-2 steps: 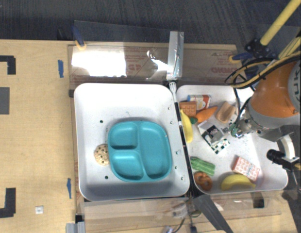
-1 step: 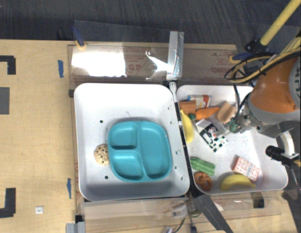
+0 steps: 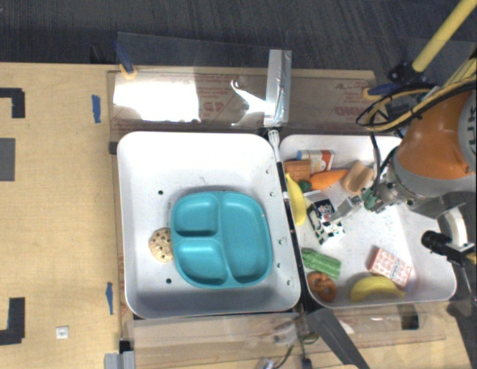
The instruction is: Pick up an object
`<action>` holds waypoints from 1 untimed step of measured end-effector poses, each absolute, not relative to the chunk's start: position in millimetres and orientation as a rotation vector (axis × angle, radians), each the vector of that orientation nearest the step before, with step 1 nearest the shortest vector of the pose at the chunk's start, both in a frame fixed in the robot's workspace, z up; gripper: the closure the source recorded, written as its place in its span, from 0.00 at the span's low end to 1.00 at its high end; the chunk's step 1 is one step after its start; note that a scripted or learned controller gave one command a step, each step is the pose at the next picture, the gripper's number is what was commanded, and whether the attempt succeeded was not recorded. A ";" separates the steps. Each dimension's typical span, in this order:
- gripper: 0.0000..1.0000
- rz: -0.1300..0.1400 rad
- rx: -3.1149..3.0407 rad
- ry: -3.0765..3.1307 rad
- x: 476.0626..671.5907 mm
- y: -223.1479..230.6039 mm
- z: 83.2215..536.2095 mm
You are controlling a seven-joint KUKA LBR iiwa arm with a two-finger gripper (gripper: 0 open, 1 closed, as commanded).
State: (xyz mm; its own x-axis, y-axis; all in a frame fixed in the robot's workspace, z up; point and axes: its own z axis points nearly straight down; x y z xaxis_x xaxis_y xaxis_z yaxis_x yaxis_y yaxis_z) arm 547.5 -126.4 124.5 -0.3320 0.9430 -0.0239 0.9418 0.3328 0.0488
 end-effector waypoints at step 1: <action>0.00 0.005 1.639 2.675 578.5 -62.1 186.3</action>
State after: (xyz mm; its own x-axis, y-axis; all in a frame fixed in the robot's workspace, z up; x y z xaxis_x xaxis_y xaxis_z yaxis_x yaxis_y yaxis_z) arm 578.5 -62.1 186.3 -0.4542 0.8909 -0.0020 0.8909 0.4542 0.0050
